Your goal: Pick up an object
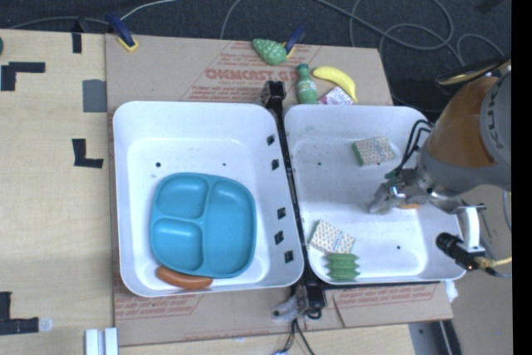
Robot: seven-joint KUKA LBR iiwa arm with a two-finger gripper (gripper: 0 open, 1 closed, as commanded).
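Three small items lay loose in the right bin (pixel 432 266), a checkered packet (pixel 332 239) nearest its left wall, while the gripper (pixel 389 199) hung low mid-bin, seemingly searching for a pick, its opening impossible to judge.

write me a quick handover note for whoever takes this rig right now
Gripper: low in the right bin, mid-floor; nothing visible between its fingers.
Right bin: patterned pad near the back, checkered pad and green ridged item at the front.
Left bin: blue divided plate, orange sausage at its front edge.
Done: no pick shown yet.
Left: grasp and lift one object.
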